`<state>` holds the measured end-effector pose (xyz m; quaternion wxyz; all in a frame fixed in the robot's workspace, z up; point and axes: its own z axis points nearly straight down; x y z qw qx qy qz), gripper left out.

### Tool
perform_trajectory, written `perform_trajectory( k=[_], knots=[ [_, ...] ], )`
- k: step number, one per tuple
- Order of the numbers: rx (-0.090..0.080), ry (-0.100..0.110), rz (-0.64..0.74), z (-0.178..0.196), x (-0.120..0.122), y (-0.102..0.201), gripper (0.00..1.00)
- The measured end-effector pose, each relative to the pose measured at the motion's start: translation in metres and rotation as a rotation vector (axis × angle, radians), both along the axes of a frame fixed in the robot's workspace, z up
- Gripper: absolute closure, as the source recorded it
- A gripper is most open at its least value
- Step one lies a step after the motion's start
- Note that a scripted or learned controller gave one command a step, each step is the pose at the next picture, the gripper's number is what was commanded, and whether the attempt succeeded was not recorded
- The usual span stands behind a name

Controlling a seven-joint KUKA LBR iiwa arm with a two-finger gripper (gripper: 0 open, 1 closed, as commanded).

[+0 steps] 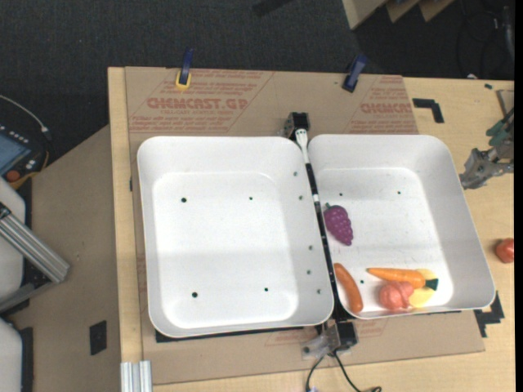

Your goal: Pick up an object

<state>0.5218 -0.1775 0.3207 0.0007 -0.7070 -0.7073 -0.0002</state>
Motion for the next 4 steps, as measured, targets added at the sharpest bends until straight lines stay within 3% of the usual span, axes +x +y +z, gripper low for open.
perform_trajectory(
  k=[1, 2, 4],
  knots=[
    [-0.002, 0.002, -0.005, -0.021, -0.018, -0.049, 1.0],
    [0.0, 0.002, -0.002, -0.055, -0.04, -0.046, 1.0],
    [-0.003, -0.003, -0.001, -0.069, -0.042, -0.047, 1.0]
  ],
)
